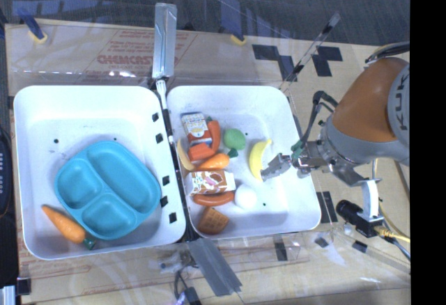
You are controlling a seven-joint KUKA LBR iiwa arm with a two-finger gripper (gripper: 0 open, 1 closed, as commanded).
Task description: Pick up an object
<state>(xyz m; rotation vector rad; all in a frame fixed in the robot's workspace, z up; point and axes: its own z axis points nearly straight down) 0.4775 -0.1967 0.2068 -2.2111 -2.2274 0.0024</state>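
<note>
**Yellow banana beside the gripper in the right bin**

Yellow curved plastic banana [258, 157] was seen lying on the floor of the right white shallow bin [279, 105], toward its right half, just beside the grey two-finger gripper [274, 166]. The gripper was reached in over the bin's right wall, its tip low and touching or nearly touching the banana's lower right edge. Whether its fingers were parted or closed could not be told, and nothing was seen held between them.

A cluster of toy food was packed along the left side of the same bin: a small printed carton [194, 123] at the top, an orange carrot-like piece [209, 161] below it, a green round fruit [235, 138] to the right, a second printed packet [212, 182], a white egg [246, 197] near the bottom, and a brown wedge [212, 221] at the lower edge.

In the left white bin [42, 105] a blue three-compartment plastic tray [106, 189] was laid at a tilt, with an orange carrot [63, 223] just beside its lower left corner.
</note>
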